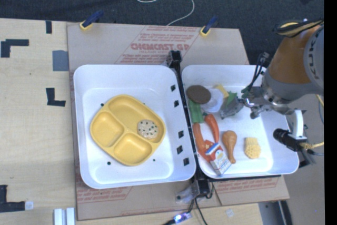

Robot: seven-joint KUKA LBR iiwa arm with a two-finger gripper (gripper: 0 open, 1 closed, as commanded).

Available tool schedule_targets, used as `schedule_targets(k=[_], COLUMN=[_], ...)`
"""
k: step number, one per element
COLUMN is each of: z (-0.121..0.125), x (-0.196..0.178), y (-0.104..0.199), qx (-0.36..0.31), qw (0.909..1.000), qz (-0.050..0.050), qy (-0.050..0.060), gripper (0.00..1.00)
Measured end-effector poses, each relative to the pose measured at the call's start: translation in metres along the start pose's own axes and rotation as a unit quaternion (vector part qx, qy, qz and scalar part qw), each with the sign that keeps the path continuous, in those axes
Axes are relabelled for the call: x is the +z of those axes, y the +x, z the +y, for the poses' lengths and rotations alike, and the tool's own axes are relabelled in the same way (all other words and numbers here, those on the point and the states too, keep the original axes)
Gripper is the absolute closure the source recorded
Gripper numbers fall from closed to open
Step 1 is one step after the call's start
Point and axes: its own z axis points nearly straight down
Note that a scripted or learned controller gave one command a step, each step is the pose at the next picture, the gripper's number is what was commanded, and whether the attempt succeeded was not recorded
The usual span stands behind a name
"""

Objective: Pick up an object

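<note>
- My pincer (233,107) is low in the right bin (274,166), over the upper middle of its pile; I cannot tell its state.
- Under and beside it lie a brown disc (199,94), a green piece (196,112), a carrot (212,126), a drumstick (229,143), a yellow sponge-like lump (253,148) and a small carton (218,162).
- The left bin (84,87) holds a yellow divided plate (113,131) with a cookie (148,128) on it.

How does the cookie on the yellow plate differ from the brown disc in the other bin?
The cookie is pale tan with dark specks; the brown disc is plain dark brown. The cookie lies alone in a compartment of the yellow plate in the left bin; the disc lies among other toys in the right bin. Both are round and flat.
</note>
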Motion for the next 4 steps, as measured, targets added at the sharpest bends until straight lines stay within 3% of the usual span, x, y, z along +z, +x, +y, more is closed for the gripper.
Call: schedule_targets(k=[1,2,3,4], z=[0.009,0.011,0.011,0.018], x=[0.058,0.068,0.06,0.01], y=[0.001,0.0,0.0,-0.007], qx=[0.0,0.0,0.0,0.0], qw=[1.0,1.0,1.0,1.0], qz=[0.0,-0.001,-0.002,-0.001], qy=[-0.002,-0.005,-0.007,-0.005], gripper=[0.0,0.0,1.0,1.0])
